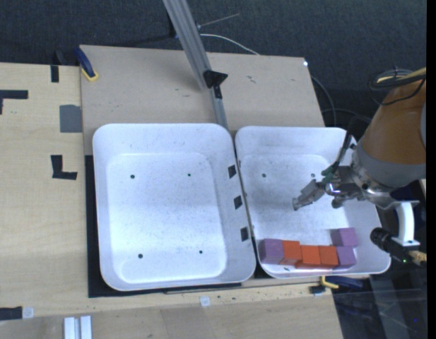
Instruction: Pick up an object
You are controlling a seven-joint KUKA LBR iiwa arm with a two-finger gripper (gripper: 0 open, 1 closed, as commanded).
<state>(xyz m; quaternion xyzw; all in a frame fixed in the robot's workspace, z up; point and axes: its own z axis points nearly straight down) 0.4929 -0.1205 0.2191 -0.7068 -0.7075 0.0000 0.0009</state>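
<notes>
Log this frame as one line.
claw: above right bin floor, holding nothing | blocks: purple and orange, clustered at right bin's near edge, untouched | left bin: no blocks

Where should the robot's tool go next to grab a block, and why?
Probably toward the near edge of the right bin, then down. The tool hangs over bare bin floor with nothing between its fingers, while the purple and orange blocks are bunched together along that bin's near wall, so it needs to get above them first.
</notes>
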